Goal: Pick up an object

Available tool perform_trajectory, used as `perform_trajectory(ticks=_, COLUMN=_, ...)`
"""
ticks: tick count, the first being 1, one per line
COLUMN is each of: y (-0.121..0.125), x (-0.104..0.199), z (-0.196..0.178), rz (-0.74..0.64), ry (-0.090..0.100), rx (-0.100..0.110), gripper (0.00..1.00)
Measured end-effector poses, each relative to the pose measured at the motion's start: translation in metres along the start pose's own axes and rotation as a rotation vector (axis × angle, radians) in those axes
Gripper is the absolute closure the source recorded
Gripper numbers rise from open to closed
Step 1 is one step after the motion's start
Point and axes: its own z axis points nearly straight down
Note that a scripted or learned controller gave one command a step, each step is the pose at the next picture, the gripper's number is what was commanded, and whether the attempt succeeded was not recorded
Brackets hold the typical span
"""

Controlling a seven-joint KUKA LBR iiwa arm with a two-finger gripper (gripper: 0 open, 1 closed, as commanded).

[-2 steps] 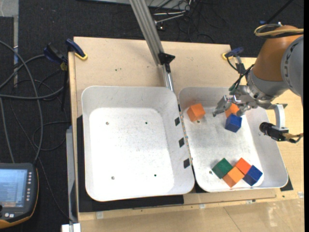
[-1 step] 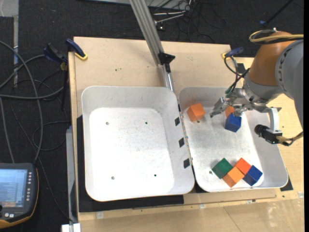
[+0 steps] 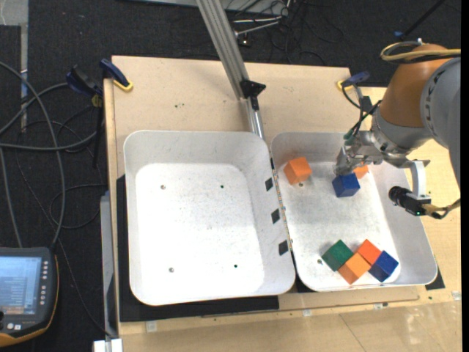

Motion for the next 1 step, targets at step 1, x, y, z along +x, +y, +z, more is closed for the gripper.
perform_trajectory(ticks=1, y=0.0099, x=-0.0017, z=-0.0462, rz=-0.002, ry=0.007, rx=0.015, gripper=1.00)
